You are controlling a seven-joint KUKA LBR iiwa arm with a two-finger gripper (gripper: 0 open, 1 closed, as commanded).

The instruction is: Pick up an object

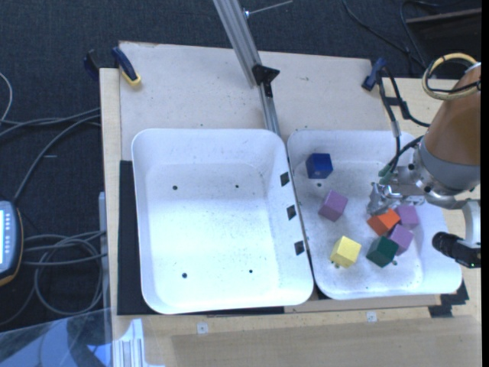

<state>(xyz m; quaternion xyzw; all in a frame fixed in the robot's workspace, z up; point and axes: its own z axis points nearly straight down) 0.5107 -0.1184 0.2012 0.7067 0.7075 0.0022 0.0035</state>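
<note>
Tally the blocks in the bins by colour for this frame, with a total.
Blue block: 1
Purple blocks: 3
Orange block: 1
Yellow block: 1
Green block: 1
Total: 7, all in the right bin.

We see blue (319, 165), yellow (346, 251), orange (383, 222), green (381, 251) and purple (332, 205) blocks in the white right bin (336, 280).

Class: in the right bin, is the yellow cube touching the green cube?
Apart. The camera view shows bare white bin floor between the yellow cube and the green cube.
</note>
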